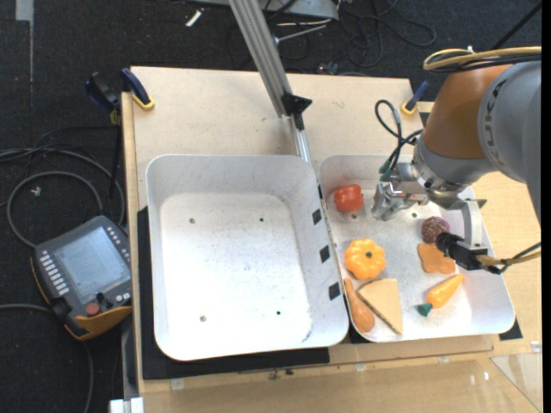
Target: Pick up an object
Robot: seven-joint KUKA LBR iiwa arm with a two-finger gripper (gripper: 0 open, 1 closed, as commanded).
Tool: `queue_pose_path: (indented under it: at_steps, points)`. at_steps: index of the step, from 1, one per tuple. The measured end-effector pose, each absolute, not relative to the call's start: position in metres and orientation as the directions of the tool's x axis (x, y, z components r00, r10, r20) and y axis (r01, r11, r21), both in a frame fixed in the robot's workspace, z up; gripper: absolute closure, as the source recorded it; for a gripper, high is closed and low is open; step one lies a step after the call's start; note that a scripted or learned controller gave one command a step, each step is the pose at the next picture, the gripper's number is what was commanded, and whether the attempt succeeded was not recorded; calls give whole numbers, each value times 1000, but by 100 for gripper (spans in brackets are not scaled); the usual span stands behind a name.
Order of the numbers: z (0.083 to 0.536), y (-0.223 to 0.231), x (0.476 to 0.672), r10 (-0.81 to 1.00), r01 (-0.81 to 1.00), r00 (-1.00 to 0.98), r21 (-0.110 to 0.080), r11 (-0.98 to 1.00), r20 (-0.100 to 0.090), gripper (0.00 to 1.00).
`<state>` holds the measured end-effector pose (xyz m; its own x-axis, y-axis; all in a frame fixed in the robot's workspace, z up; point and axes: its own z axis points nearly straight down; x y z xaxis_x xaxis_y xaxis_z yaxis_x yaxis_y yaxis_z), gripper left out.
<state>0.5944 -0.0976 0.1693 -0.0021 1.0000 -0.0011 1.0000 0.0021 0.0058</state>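
The gripper (389, 201) hung low in the right bin (499, 317), just right of the red tomato (348, 198); its state could not be told. Below the tomato lay an orange pumpkin (365, 258) and a sandwich wedge (384, 303), with a carrot (443, 291) further right. No lettering was readable.

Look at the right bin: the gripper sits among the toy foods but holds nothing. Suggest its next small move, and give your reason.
Probably shift the gripper left toward the red tomato-like toy and lower onto it. That toy lies closest, beside the gripper, apart from the orange pumpkin and the bin wall, so a grasp looks least crowded there.
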Motion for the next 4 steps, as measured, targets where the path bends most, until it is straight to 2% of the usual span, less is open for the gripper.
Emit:
queue_pose_path:
  at_steps: [1,2,3,4]
  points:
    - [226,-107,600,1000,1000,-2,7,2,-2,100]
    - [289,-109,597,1000,1000,-3,8,3,-2,100]
    - [272,-58,580,1000,1000,-7,-3,7,1,100]
    - [259,-13,565,1000,1000,-7,-2,7,1,100]
